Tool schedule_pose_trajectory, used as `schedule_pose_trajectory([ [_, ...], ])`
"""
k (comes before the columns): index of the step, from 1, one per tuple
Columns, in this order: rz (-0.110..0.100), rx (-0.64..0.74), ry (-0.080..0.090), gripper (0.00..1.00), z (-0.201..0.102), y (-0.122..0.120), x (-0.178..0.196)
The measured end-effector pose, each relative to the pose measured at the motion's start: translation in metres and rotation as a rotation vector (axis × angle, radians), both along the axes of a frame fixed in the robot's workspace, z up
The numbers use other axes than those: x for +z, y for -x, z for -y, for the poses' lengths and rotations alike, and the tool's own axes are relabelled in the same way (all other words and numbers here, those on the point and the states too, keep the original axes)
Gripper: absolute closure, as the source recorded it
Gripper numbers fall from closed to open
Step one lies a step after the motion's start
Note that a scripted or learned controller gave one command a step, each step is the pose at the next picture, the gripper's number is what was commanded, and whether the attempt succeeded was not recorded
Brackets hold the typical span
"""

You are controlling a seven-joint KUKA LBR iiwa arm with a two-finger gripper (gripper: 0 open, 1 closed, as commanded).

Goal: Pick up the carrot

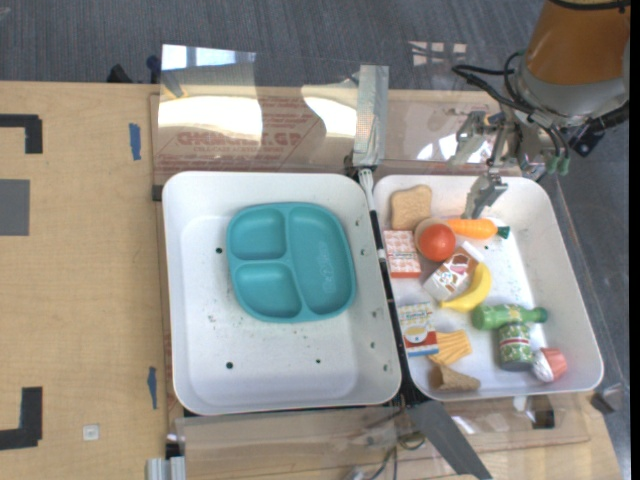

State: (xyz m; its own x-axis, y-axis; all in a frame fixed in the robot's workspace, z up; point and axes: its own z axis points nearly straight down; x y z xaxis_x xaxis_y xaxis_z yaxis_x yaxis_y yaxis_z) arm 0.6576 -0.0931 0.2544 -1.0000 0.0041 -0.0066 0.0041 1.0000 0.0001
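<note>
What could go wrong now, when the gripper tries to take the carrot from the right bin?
1. The carrot touches the tomato, so the gripper may knock or take the tomato instead.
2. The carrot lies near the right bin's far wall, which probably leaves little room.
3. The banana lies just below and might be pushed.

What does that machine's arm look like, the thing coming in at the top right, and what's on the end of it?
The arm has a broad orange band above a grey section. Black cables loop around its wrist. Below that sits a cluster of silvery metal parts, ending in the pincer, a slim grey metal piece tapering downward. It sits over the right bin.
</note>
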Motion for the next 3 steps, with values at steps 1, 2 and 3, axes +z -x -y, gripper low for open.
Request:
schedule_pose_trajectory([
  [1, -0.009, -0.122, -0.001, 0.0, 0.056, 0.03, -0.084],
  [2, 0.03, -0.158, 0.004, 0.0, 0.074, 0.004, -0.136],
  [3, 0.002, -0.266, 0.003, 0.0, 0.079, -0.006, -0.162],
])
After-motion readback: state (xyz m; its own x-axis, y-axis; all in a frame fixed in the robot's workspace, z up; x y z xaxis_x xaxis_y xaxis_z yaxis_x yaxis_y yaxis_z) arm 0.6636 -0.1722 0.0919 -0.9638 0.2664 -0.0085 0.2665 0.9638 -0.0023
